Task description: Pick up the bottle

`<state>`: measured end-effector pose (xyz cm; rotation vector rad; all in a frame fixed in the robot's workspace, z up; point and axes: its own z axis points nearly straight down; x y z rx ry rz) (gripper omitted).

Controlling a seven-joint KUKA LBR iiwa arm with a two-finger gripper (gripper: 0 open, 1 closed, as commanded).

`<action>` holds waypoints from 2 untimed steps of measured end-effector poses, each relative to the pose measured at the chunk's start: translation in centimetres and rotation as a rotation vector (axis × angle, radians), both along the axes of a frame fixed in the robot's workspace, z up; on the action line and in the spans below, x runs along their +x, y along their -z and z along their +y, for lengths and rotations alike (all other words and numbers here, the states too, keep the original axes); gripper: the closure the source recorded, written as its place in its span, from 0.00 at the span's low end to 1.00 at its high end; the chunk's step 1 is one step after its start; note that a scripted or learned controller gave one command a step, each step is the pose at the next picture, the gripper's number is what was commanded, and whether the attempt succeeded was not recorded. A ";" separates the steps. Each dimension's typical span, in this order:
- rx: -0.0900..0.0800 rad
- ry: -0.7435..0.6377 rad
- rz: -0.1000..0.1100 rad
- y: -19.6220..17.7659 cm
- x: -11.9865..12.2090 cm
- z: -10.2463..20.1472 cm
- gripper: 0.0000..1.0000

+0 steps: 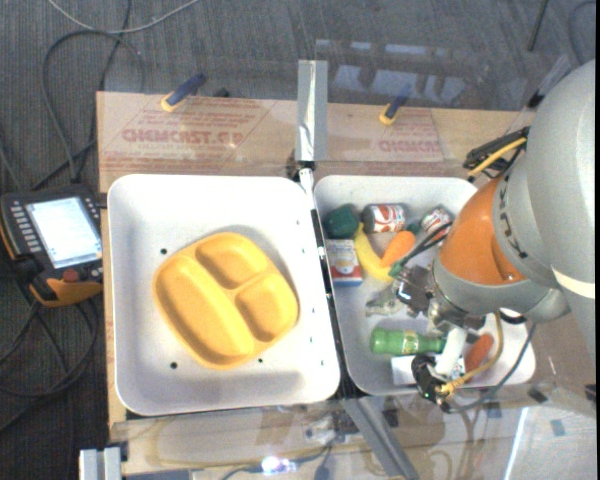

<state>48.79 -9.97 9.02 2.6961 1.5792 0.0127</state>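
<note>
Bottle [405, 342]: lay on its side at the front of the right bin [361, 364], just beside the end of the arm [500, 258].
Grip: open or closed, could not tell.
Danger: could roll away if bumped from the side.
Mix-up: could catch the white thing [404, 371] just beside it instead.

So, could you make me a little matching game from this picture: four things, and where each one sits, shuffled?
Things
1. yellow divided tray
2. green bottle
3. red and white can
4. handheld screen

Places
A. far end of the bin on the view's right
B. off the bench, at the view's left
C. middle of the bin on the view's left
D. near end of the bin on the view's right, lying on its side

Pairs: 1-C, 2-D, 3-A, 4-B
</note>
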 end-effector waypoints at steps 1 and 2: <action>0.006 0.252 -0.012 -0.1 0.4 0.0 0.00; 0.010 0.249 -0.008 -0.1 0.4 -0.8 0.00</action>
